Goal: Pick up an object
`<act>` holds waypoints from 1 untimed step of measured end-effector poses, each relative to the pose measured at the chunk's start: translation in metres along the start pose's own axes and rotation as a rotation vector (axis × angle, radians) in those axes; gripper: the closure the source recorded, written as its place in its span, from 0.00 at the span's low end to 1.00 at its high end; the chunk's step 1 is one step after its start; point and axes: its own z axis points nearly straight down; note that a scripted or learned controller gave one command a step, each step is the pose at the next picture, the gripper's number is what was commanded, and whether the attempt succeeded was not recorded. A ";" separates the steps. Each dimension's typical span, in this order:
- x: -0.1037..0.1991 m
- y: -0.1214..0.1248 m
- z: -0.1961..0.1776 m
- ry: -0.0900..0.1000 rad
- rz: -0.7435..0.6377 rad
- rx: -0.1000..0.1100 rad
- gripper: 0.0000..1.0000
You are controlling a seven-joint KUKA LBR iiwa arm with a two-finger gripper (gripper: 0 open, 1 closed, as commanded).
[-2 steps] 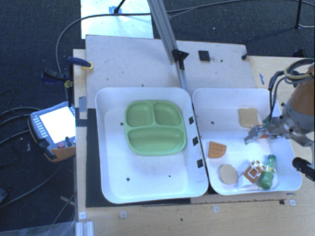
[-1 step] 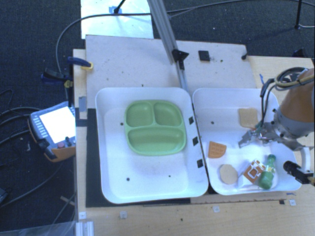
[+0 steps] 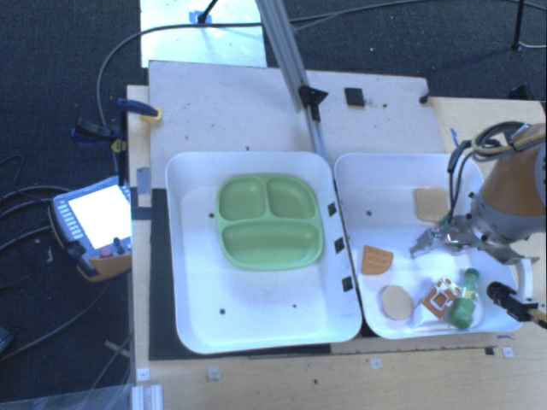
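So far nothing is lifted: your round tan disc (image 3: pixel 396 302), green bottle (image 3: pixel 462 306) and orange wedge (image 3: pixel 376 260) lie in the right white bin (image 3: pixel 376 173); the gripper (image 3: pixel 436 237) hangs above, fingers spread, gripping nothing.

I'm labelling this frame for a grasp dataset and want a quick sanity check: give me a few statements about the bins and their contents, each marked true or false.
1. The green divided plate lies in the left bin. True.
2. The orange wedge-shaped piece lies on the green plate. False: it lies in the right bin, near that bin's left wall.
3. The round tan disc lies in the right bin. True.
4. The green bottle-like item stands in the left bin. False: it is in the right bin, near the front right corner.
5. The hand hangs over the left bin. False: it is over the right bin.
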 end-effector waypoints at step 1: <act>0.000 0.002 -0.013 -0.002 0.000 -0.008 1.00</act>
